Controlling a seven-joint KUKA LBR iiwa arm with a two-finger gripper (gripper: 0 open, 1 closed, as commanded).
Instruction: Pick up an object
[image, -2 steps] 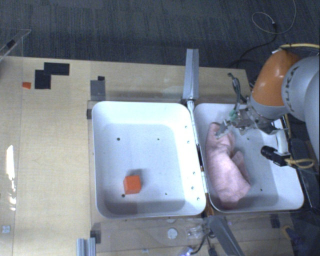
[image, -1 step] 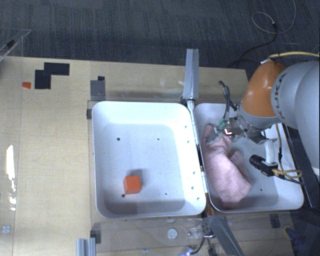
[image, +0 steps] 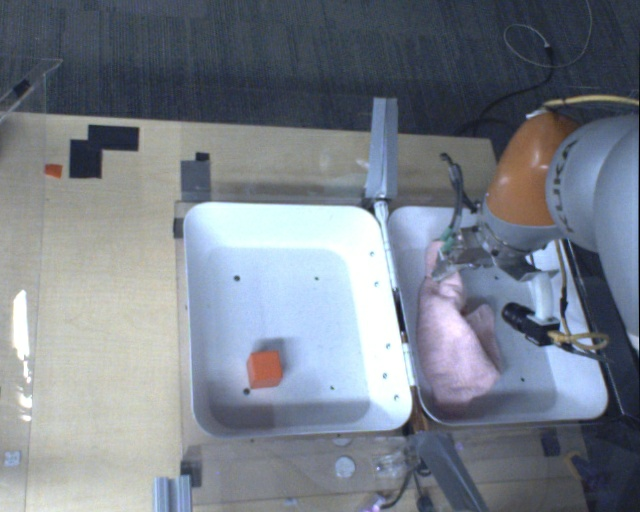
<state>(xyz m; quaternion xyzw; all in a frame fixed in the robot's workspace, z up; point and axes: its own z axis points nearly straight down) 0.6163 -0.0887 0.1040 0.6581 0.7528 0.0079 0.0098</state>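
A pink cloth (image: 452, 335) lies crumpled in the right bin (image: 560, 395), stretching from its upper left toward its lower middle. My gripper (image: 453, 252) hangs at the cloth's upper end, under the orange band of the arm, and seems to touch the fabric there. An orange block (image: 265, 369) rests in the lower left part of the left bin (image: 280, 230), far from the gripper.
A grey metal divider post (image: 381, 150) stands between the bins at the back. Black cables and a black connector (image: 525, 322) hang over the right bin. Black and orange markers (image: 95, 148) sit on the wooden bench at the upper left.
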